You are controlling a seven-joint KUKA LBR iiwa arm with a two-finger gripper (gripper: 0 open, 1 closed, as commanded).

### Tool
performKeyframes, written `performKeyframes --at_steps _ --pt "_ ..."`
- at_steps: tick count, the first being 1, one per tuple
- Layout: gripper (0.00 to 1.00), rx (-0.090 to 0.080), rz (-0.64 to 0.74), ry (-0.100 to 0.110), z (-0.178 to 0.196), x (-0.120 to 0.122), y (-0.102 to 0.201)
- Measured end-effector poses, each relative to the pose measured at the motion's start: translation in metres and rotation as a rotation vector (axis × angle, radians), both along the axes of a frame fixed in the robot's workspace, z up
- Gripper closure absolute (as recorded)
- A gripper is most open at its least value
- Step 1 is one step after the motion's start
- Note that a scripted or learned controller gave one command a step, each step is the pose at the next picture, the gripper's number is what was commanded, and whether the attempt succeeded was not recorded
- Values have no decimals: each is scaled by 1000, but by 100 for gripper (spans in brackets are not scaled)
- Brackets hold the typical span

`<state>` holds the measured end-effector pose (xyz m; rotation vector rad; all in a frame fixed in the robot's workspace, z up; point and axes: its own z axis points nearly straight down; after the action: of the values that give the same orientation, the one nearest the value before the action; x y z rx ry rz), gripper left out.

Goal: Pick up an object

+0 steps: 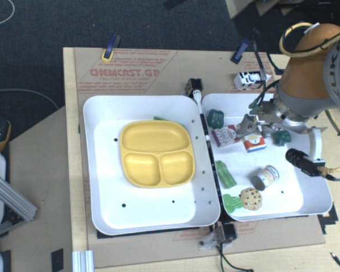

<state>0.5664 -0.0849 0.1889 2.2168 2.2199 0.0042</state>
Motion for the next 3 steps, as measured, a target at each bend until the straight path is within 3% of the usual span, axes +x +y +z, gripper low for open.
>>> performKeyframes --at_steps 1,2,3 --pt "100 0 0 -1 38 1 0" --pt "100 2 0 8 25 -2 16" --pt "100 0 0 1 47 0 15"
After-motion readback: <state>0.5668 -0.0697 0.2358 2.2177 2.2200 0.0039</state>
